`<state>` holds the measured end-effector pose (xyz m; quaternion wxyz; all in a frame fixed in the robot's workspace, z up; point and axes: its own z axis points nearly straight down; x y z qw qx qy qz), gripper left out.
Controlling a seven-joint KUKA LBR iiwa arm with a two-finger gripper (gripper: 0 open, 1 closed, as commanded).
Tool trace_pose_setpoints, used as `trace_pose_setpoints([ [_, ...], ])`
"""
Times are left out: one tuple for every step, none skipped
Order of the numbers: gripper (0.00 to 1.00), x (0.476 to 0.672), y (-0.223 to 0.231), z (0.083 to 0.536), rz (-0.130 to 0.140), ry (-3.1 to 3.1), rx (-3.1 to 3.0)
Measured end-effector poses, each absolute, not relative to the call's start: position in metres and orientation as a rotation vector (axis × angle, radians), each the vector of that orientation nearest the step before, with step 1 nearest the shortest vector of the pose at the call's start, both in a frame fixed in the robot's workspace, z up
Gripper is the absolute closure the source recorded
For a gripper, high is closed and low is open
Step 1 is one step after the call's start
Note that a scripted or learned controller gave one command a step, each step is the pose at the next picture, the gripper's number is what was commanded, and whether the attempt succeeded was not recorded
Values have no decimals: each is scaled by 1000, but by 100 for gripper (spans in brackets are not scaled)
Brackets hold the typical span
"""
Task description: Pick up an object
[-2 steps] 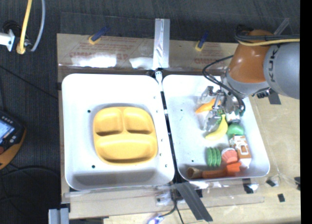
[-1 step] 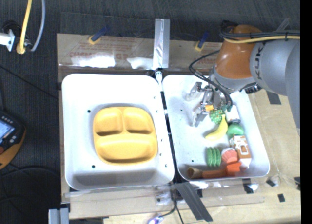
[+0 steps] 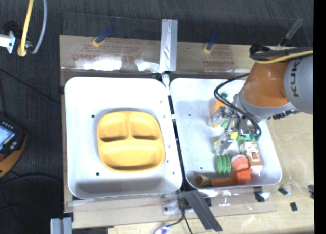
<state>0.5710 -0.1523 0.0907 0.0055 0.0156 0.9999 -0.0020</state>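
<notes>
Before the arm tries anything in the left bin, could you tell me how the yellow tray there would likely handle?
The yellow tray looks like moulded plastic, so probably stiff and light. It lies flat in the left bin, so unlikely to roll or tip. Its wide, smooth rim may slip from a narrow gripper.

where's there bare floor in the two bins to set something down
Right white bin: its left half is bare, between the centre divider and the gripper. Its right and front are crowded with small toys. Left white bin: only margins around the yellow compartment tray.

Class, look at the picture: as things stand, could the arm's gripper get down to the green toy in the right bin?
Probably yes. The gripper hangs just above the green toy, with nothing over it, though other toys crowd its right side.
</notes>
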Motion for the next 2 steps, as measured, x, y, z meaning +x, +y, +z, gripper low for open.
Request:
trace_pose_setpoints([
  [0, 615, -158, 90, -7, 3128, -81],
  [100, 617, -158, 102, -10, 3123, -83],
])
